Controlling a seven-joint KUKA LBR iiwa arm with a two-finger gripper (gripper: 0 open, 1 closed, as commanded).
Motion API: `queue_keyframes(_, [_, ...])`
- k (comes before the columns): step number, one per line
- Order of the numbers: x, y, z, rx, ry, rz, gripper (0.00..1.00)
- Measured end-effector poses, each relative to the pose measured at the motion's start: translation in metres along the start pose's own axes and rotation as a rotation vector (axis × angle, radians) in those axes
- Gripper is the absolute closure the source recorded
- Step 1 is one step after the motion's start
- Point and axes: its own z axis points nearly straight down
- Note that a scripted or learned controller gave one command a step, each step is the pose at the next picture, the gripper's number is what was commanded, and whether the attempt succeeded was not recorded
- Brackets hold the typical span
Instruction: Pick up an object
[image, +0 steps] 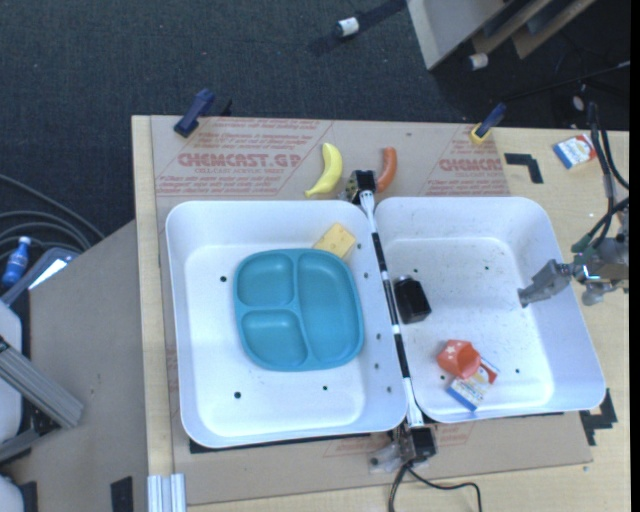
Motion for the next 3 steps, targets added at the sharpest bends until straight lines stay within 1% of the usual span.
queue_keyframes(1, [0.039, 0.027, 0.141, 0.001, 0.001, 0.0, 0.0])
queue_keyframes(2, [0.028, 0.113, 0.195, -0.001, 0.0, 0.0, 0.0])
queue_keyframes(3, [0.123, 0.171, 0.094, -0.002, 0.001, -0.002, 0.0])
